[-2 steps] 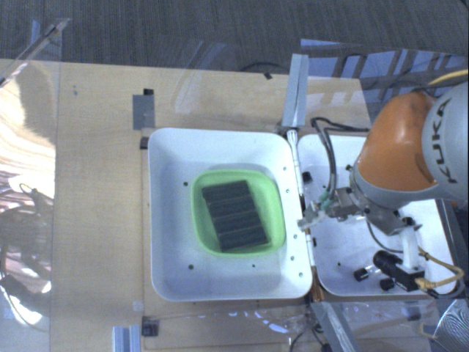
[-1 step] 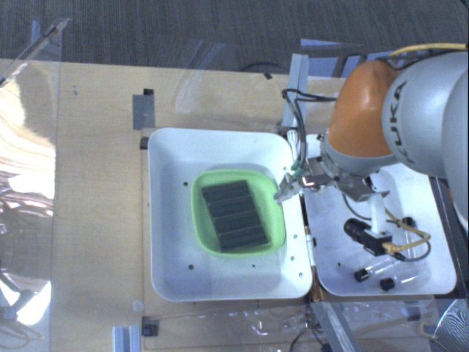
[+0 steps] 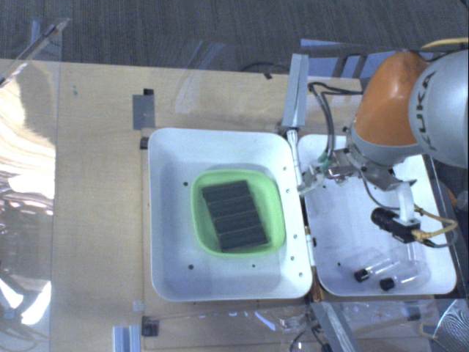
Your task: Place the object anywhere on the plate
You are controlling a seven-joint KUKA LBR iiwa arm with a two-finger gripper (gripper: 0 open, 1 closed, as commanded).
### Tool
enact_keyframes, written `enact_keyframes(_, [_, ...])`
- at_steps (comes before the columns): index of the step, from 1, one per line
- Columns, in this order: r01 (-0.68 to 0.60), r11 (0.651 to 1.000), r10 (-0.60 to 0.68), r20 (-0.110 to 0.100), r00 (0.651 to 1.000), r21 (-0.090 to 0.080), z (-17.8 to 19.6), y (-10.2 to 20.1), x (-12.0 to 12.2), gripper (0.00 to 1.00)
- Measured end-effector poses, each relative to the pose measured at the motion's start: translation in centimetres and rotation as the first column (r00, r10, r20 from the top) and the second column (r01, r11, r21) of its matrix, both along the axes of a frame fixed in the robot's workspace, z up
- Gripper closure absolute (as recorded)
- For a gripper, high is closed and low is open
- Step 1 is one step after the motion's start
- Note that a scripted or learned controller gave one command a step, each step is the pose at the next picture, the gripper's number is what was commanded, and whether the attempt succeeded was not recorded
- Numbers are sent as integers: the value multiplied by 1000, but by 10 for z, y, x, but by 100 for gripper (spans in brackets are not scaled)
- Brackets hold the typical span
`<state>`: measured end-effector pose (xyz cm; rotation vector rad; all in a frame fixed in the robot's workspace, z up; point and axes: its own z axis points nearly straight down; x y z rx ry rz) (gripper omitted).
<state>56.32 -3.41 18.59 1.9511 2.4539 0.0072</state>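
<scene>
Gripper [image 3: 325, 169] sits over the right bin's [image 3: 440, 281] far-left corner, its opening state indeterminable, while the dark ridged object [image 3: 234, 215] rests on the green plate [image 3: 201, 196].

Dark ribbed rectangular block [image 3: 234, 215], lying flat, slightly angled, on green plate [image 3: 200, 195]

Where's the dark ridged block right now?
The dark ridged block lies on the green plate in the left bin, left of the arm.

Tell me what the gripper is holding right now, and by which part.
Cannot be told: the gripper sits under the arm's wrist, fingertips hidden. The dark grey block already lies on the green plate.
</scene>
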Motion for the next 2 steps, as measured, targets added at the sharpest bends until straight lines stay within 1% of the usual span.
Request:
enact_keyframes(1, [55,999,-55,0,999,1,22,2,-4,0])
enact_keyframes(2, [73,997,-73,-4,997,2,10,67,-4,0])
